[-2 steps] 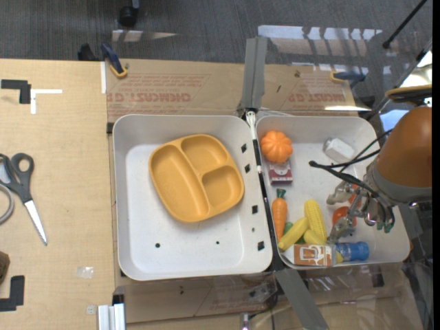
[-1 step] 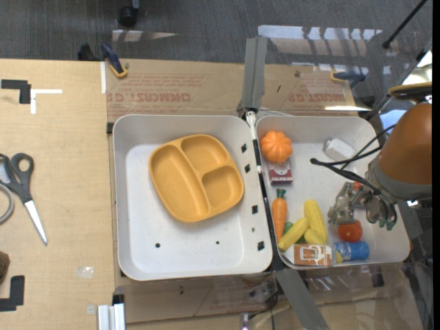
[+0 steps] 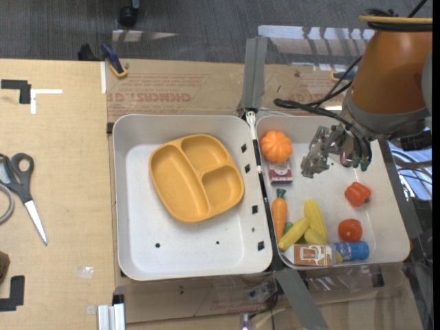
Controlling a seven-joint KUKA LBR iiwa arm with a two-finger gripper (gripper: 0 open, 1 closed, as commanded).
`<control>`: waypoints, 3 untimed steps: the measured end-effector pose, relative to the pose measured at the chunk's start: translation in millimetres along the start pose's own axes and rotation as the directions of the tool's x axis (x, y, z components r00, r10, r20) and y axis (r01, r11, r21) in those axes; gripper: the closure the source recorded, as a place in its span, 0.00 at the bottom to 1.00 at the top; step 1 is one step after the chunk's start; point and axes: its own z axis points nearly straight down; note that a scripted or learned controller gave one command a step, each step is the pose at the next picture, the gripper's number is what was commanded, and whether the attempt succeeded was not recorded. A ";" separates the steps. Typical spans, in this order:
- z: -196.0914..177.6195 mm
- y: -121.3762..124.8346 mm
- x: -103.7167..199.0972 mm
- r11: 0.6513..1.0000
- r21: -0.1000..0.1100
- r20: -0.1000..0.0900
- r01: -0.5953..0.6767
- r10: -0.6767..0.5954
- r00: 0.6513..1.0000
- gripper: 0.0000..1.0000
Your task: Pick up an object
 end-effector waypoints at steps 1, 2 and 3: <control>30.1 -51.1 30.5 0.796 0.000 0.001 0.605 -0.605 0.796 1.00; 140.2 -77.0 -3.6 0.637 0.006 0.005 0.771 -0.771 0.637 1.00; 43.2 -26.8 -7.9 0.706 0.001 0.004 0.708 -0.708 0.706 1.00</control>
